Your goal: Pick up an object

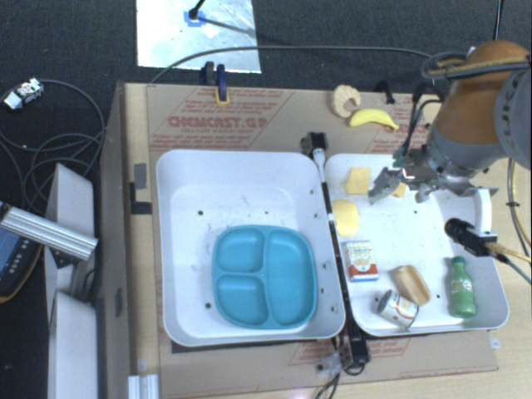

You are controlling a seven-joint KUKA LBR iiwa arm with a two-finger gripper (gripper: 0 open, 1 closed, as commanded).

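1. At the lower right of the frame, the right bin [499, 306] holds one green bottle [461, 288], one tan bread-like piece [411, 283], one small can [395, 307] and one red and white carton [361, 260].
2. The left bin [179, 181] holds one blue divided plate [264, 275].
3. Higher in the right bin lie one yellow round piece [346, 218] and one pale yellow block [358, 180].
4. The gripper [401, 188] hangs over the bin's upper part, fingers spread, pinching nothing.
5. Beyond the bins, one banana [372, 119] lies on the bench.
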